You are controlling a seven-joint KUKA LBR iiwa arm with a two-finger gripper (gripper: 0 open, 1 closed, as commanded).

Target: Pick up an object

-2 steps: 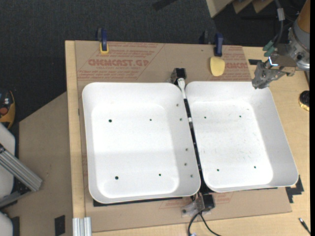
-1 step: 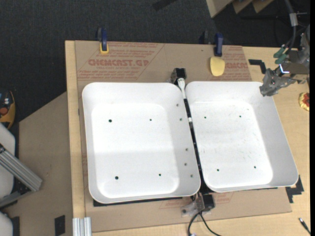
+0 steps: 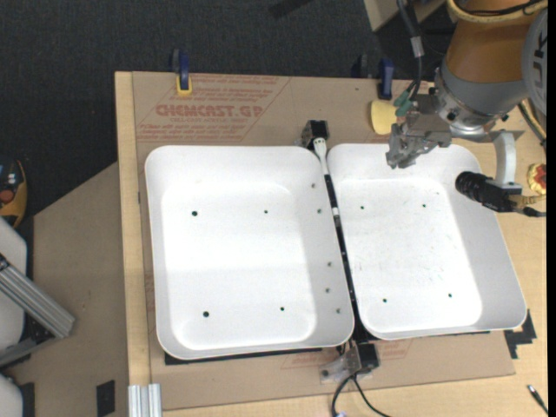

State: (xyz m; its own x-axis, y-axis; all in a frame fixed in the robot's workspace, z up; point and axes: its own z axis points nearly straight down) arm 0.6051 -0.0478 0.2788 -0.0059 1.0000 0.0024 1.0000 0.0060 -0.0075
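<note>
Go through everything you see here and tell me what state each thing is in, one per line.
Left bin: flat on the bench, upright.
Right bin: flat on the bench, touching the left bin.
Hand: over the right bin's far edge, nothing seen between its fingers.
Yellow object: on the bench behind the right bin, outside it.

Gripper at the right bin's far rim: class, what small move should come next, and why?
Probably a short shift toward the pale yellow object, which lies just outside the right bin's far rim beside the gripper: it looks the nearest thing to pick.

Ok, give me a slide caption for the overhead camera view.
KUKA arm's gripper poised above the right bin's far edge, left bin alongside.
</note>
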